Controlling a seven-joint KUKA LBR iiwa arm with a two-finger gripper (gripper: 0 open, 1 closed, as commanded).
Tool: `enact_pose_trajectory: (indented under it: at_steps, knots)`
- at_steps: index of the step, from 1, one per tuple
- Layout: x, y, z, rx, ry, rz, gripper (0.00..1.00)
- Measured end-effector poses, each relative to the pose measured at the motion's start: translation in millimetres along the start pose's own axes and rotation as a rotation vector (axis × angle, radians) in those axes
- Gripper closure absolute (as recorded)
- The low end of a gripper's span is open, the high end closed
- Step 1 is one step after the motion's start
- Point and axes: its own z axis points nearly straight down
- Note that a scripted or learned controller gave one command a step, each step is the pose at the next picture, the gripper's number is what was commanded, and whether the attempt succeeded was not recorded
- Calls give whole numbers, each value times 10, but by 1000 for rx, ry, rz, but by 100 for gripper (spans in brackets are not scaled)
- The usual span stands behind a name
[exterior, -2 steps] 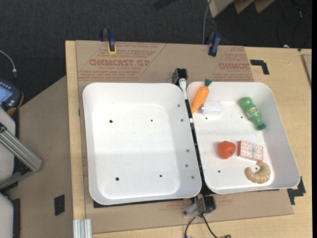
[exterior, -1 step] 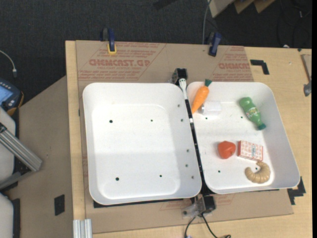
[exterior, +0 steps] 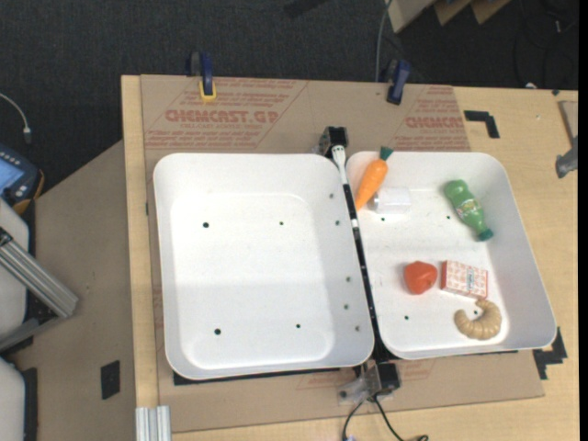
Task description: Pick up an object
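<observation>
My gripper's state cannot be determined here. Right bin (exterior: 514,211) contents: carrot (exterior: 371,181) at the upper-left corner, against the divider side; green bottle (exterior: 468,209) toward the upper right (lying tilted); red object (exterior: 420,277) just beside a patterned box (exterior: 465,280); tan curved piece (exterior: 481,322) below them. Left bin (exterior: 184,191) adjoins.

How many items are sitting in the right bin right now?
6, all in the right bin: carrot at far-left corner, clear white piece beside it, green bottle far right, red piece centre, small patterned box beside it, tan croissant-shaped piece nearest.
</observation>
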Motion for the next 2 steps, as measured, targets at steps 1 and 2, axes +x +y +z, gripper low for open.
enact_pose_trajectory:
  at_steps: [1,2]
  knots:
    - [-1,9,-111,-5,-2,-1,100]
    - [-1,8,-106,-4,-2,-1,0]
